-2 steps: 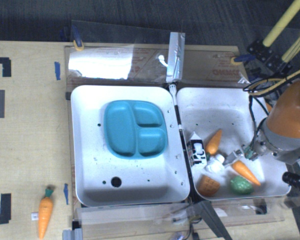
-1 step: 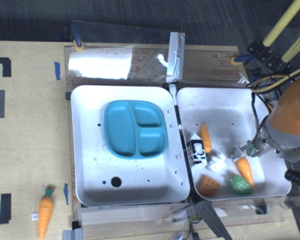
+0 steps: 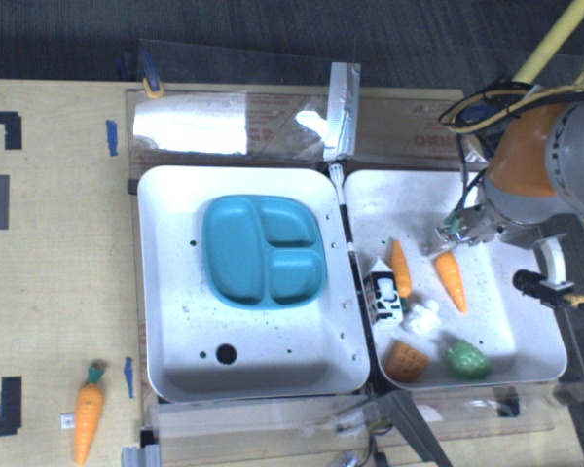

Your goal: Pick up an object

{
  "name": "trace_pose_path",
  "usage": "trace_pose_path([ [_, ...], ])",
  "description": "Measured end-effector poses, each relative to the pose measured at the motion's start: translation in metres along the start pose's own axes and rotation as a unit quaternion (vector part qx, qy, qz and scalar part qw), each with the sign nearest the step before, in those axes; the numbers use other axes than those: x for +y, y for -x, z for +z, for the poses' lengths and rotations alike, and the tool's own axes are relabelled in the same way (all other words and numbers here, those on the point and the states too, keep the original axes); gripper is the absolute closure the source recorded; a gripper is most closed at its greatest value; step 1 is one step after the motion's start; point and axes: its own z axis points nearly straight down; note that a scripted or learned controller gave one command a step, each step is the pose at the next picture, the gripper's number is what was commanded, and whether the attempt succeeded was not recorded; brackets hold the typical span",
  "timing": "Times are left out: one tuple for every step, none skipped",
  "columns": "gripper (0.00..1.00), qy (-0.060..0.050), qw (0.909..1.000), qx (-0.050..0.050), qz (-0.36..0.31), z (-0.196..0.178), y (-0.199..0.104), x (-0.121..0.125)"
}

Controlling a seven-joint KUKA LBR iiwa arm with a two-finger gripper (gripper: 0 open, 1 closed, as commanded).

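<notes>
- The gripper (image 3: 459,230) hung over the right bin (image 3: 535,353), just above the top end of a carrot (image 3: 452,279) lying there; whether the jaws were spread or pressed together could not be told, and nothing showed between them.
- That carrot lay tilted near the middle of the right bin, apart from a second, slimmer carrot (image 3: 400,267) to its left.
- Left of the slimmer carrot's lower end sat a black-and-white packet (image 3: 383,298) by the bin's left wall.
- Below the tilted carrot lay a small white lump (image 3: 424,320), a brown rounded piece (image 3: 406,359) and a green leafy piece (image 3: 466,359).
- The left bin (image 3: 165,358) carried a blue divided plate (image 3: 265,250) and a dark spot (image 3: 226,354).
- A third carrot (image 3: 87,412) lay on the tabletop (image 3: 49,290), well left of both bins.
</notes>
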Motion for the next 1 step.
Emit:
trace_pose_path([
  [1.00,0.003,0.9999,-0.001,-0.011,-0.1058,-0.0072,0.0689],
])
